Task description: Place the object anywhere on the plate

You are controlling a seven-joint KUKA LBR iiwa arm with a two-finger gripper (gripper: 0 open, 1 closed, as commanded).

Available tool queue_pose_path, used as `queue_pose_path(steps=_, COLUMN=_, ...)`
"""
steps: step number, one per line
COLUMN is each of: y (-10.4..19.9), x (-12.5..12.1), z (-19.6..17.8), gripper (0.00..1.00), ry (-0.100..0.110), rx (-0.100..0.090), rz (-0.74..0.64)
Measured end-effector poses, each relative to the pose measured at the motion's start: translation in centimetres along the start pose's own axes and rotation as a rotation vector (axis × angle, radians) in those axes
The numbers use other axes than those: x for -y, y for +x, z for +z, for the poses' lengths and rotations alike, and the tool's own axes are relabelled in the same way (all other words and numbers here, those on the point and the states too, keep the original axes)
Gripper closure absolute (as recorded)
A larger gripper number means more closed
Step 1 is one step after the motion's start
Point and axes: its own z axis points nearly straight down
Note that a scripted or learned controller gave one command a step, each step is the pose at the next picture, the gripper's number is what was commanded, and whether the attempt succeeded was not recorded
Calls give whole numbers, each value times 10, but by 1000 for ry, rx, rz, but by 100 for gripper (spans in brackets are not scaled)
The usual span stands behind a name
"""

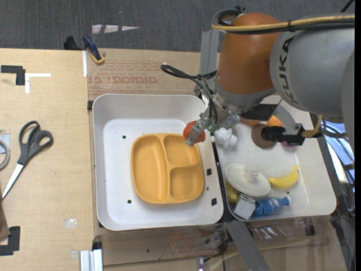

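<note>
Pincer (pixel 197 133) hangs over the left bin (pixel 107 151), at the upper right corner of the yellow divided plate (pixel 167 168), pinching a small orange-red object (pixel 190 128) between its fingers. Object sits just above the plate rim, not resting on it. Right bin (pixel 316 196) has a banana (pixel 284 178), white lid-like disc (pixel 248 178), blue bottle (pixel 269 206), brown round thing (pixel 262 135). Scissors (pixel 25 151) lie on the surface (pixel 45 208), far left.
</note>
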Motion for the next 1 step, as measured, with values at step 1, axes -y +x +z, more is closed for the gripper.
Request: queue_pose_path(steps=1, y=57, x=-19, z=55, gripper=100, ry=1, rx=-1, rz=15)
